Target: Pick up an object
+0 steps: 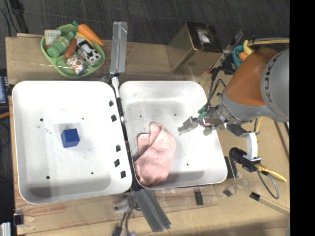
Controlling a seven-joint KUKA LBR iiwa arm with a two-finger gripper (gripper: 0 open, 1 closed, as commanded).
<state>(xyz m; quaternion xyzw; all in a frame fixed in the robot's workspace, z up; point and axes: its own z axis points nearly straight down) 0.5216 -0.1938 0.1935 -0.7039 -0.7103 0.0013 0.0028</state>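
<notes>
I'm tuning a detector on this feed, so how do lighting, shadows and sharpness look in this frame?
Camera view: even, soft lighting; the white bins look bright with mild glare, grey shading along their lower walls; the blue cube and pink cloth read clearly; the gripper is small and slightly blurred; overall grainy.
</notes>
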